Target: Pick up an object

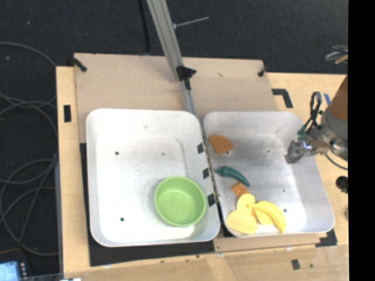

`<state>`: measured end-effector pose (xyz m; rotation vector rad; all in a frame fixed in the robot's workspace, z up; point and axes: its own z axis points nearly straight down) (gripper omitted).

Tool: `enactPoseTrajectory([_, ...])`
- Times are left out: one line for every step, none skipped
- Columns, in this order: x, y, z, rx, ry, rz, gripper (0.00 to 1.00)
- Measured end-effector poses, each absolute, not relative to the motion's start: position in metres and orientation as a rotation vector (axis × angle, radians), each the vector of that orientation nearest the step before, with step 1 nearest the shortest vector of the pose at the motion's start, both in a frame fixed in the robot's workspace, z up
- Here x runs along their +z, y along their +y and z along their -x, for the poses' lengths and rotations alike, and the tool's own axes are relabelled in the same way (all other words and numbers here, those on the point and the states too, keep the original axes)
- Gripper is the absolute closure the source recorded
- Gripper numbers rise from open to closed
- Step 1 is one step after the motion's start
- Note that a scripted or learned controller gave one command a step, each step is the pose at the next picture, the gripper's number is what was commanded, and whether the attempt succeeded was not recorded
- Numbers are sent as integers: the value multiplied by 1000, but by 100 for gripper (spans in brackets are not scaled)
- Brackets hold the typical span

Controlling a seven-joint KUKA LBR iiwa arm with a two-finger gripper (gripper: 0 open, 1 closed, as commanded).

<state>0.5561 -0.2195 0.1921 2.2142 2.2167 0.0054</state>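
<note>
The right bin [304, 198] holds a yellow banana-like toy [258, 215] at its front, a dark green pepper-like piece [233, 174] near its left wall, a small orange bit [238, 188] just below that, and a brown-orange piece [220, 144] at the back left. A light green bowl [180, 200] sits at the front right of the left bin [117, 157]. My gripper [295, 153] hangs over the right bin's right side, well apart from all these objects. Nothing shows between its fingers.
A slanted metal pole [167, 34] runs from the top down to the gap between the bins. The grey arm with its orange band [338, 116] enters from the right. Cables [23, 157] lie on the dark floor at the left.
</note>
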Motion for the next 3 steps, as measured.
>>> enactPoseTrajectory([241,-225,-550,5,2217,-2216,100])
enactPoseTrajectory([295,-226,-552,5,2220,-2211,100])
enactPoseTrajectory([279,-173,-553,1,2227,-2214,100])
